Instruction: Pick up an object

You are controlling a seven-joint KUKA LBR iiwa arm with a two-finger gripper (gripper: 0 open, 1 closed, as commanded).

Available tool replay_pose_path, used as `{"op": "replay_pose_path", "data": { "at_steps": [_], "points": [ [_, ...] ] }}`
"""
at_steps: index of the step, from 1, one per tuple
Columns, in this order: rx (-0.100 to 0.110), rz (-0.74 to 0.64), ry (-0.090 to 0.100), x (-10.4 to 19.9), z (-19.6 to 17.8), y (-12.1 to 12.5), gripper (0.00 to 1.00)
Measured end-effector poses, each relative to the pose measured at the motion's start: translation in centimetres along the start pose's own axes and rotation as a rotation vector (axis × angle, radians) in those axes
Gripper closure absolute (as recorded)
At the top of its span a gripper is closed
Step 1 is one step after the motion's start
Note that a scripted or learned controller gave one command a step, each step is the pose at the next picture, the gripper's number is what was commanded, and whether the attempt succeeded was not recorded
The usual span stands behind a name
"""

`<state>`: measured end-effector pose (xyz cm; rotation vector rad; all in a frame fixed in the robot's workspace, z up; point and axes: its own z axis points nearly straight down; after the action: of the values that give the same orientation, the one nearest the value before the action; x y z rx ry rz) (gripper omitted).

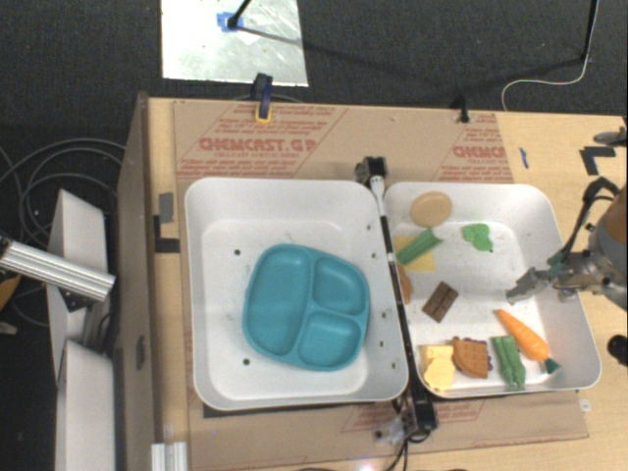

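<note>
I see the gripper (525, 287) low in the right bin (549, 214), just above the carrot (523, 333), grip state I cannot tell, 1 blue tray (306, 305) in the left bin (226, 214)

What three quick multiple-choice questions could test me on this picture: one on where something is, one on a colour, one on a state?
1. Where is the blue tray?
A. left bin
B. right bin
C. on the floor

2. What colour is the carrot?
A. purple
B. orange
C. white

3. How does the claw stand to the carrot?
A. lifting it high over the left bin
B. above it in the picture, not holding it
C. pressing it into the blue tray

Answers:
1 A: the tray lies inside the left bin.
2 B: its body is orange with a green tip.
3 B: the carrot lies on the floor of the right bin, below the claw in the picture, with nothing gripping it.
</note>
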<state>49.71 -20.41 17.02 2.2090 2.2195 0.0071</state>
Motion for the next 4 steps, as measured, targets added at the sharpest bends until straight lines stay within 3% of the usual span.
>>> {"op": "replay_pose_path", "data": {
  "at_steps": [1, 2, 3, 4],
  "points": [
    [0.012, 0.004, 0.005, -0.2, 4.5, -1.2, 0.0],
    [0.004, -0.002, 0.002, -0.2, 5.8, 5.1, 0.0],
    [0.01, 0.006, 0.003, -0.3, 0.9, -1.3, 0.0],
    [0.01, -0.001, 0.003, 0.1, 6.4, 2.6, 0.0]
  ]
}}
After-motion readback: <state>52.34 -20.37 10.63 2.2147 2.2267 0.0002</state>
